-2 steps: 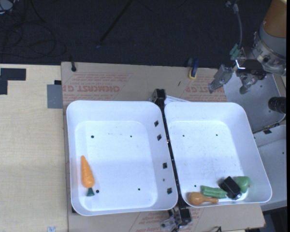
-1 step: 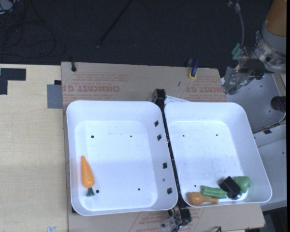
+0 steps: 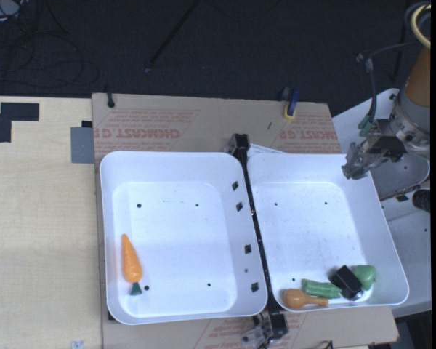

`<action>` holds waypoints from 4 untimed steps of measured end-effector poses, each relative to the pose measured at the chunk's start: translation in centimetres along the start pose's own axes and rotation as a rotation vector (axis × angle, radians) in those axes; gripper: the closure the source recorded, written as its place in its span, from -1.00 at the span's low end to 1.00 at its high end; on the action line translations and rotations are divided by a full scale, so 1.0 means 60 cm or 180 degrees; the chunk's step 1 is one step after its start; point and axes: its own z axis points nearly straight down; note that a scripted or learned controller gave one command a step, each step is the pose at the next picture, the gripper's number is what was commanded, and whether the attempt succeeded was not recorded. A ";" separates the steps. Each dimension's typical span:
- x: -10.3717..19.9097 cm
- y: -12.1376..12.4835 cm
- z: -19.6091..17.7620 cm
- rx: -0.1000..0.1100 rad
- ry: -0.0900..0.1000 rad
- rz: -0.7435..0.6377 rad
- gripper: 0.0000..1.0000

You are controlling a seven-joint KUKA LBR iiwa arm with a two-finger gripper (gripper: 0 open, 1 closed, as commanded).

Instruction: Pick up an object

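An orange carrot (image 3: 131,259) with a dark green stem lies near the front left of the left bin (image 3: 167,169). In the front right corner of the right bin (image 3: 312,167) lie a green vegetable (image 3: 321,289), a black block (image 3: 346,281), a light green piece (image 3: 365,273) and an orange pear-shaped piece (image 3: 303,299), close together. My gripper (image 3: 354,165) hangs over the right bin's back right rim, well away from these objects, with nothing seen in it.
A brown cardboard sheet (image 3: 203,122) lies under both bins. A blue and yellow clamp (image 3: 290,104) stands at the cardboard's back edge. Black clips run along the divider (image 3: 248,224) between the bins. Cables (image 3: 29,20) lie on the dark floor behind.
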 end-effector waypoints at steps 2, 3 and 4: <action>-0.162 -0.115 0.027 -0.0020 -0.0004 0.0004 1.00; -0.154 -0.145 0.092 -0.0010 0.0008 -0.0015 1.00; -0.151 -0.080 0.216 -0.0004 0.0012 -0.0031 1.00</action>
